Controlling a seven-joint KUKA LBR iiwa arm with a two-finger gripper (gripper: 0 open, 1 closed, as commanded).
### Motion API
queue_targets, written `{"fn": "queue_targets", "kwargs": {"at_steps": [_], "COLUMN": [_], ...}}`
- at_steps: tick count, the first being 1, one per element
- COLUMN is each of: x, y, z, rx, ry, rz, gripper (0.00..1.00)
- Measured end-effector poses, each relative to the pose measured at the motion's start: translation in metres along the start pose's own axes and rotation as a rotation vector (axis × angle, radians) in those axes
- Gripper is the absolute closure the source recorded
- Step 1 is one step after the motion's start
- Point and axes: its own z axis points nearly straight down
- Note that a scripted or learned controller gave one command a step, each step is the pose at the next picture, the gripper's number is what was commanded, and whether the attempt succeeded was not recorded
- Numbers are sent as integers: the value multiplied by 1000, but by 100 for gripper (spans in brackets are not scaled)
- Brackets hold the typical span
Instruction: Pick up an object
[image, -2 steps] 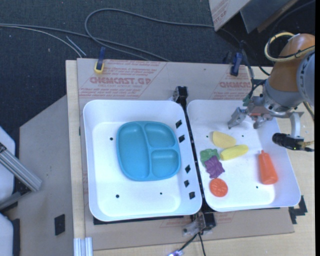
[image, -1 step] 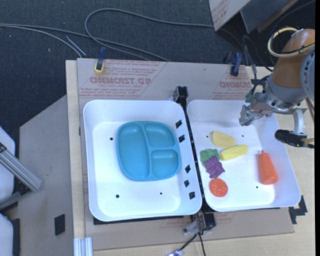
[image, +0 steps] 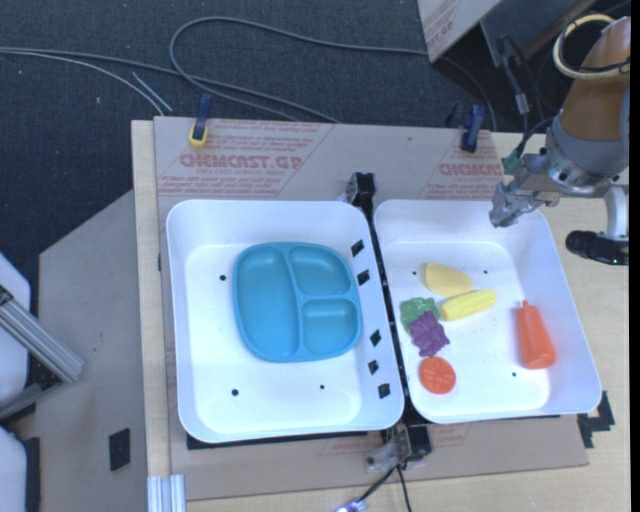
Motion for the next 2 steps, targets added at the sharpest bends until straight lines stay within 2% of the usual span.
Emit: {"fn": "queue_targets", "kwargs": {"at_steps": [1, 2], "x": [0, 57], "y": [1, -7], "z": [-36, -47], "rx": [0, 6], "ry": [0, 4], "rz": [0, -5], "gripper": [100, 100]}}
